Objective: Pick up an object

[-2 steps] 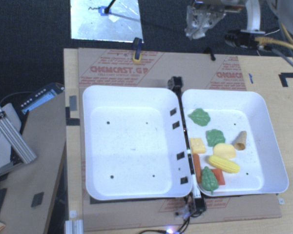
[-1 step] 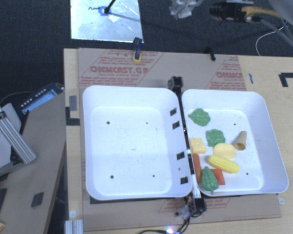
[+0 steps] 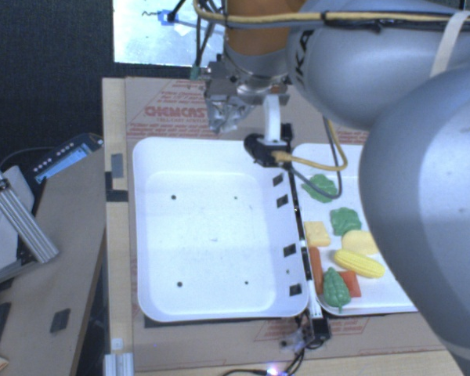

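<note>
The arm is looming closest. Below it the toys are lying in the right bin: corn, greens. The gripper is hanging over the left bin's far rim, its opening unclear; it needs moving right first.

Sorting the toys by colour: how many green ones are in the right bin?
3: one at the far end, one midway, one at the near edge. The arm covers part of the bin, so more may be hidden.

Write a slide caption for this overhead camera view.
Grey arm's pincer hovers above the left bin's far edge; toy vegetables lie in the right bin.
</note>
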`<action>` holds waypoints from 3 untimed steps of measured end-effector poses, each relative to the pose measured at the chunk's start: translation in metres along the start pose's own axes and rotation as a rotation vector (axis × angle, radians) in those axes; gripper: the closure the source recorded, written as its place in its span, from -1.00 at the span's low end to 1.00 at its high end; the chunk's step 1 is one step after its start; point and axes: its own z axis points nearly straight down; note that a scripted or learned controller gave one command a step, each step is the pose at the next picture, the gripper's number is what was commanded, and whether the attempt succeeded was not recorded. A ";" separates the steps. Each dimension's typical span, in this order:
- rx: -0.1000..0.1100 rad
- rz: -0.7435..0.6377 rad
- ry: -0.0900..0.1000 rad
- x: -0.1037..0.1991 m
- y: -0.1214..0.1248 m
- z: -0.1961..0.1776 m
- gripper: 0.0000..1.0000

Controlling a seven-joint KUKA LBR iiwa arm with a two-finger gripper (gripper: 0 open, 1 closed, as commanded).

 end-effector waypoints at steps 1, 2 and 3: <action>-0.017 0.000 0.004 0.013 0.004 -0.012 1.00; -0.018 0.000 0.005 0.043 0.004 -0.021 1.00; -0.017 0.001 0.004 0.046 0.004 -0.026 1.00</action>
